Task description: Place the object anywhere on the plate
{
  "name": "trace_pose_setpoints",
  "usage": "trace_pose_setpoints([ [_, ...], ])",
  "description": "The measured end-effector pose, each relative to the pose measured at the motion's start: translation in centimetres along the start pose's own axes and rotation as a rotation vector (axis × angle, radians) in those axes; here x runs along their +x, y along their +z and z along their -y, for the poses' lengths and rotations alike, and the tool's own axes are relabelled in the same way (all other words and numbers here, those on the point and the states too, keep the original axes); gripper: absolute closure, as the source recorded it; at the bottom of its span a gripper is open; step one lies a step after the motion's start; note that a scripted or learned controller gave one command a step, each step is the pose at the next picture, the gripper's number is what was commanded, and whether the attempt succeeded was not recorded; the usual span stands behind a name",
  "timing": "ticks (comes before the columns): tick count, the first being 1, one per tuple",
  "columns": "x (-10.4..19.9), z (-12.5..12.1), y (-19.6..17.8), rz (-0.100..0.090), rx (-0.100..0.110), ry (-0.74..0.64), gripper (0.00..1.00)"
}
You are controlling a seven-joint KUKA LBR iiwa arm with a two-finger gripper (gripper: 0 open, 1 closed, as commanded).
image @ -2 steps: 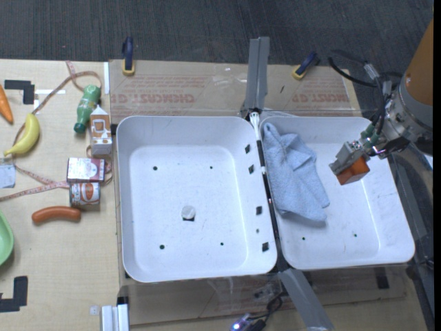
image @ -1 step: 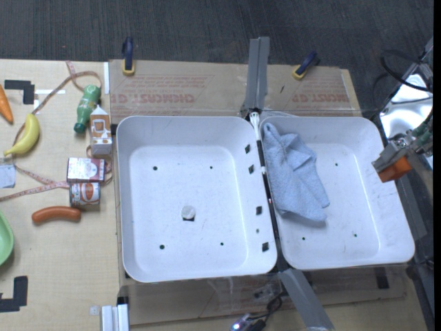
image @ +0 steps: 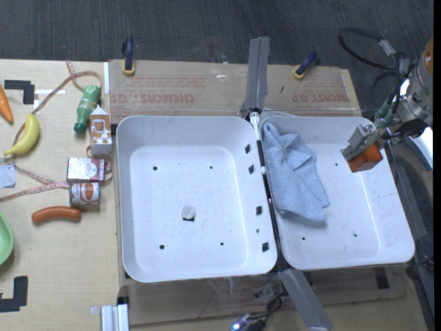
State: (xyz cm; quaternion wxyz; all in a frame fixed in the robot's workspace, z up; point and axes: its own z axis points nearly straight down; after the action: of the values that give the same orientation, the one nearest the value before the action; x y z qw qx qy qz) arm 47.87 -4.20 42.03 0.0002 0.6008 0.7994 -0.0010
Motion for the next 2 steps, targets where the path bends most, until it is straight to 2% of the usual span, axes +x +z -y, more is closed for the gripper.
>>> trace_pose_setpoints([
  [1, -7.0, 2.1, -2.0, 0.001, 0.001, 0.041, 1.00],
  [2, -16.0, 0.3, -1.9, 0.000, 0.002, 0.152, 1.00],
])
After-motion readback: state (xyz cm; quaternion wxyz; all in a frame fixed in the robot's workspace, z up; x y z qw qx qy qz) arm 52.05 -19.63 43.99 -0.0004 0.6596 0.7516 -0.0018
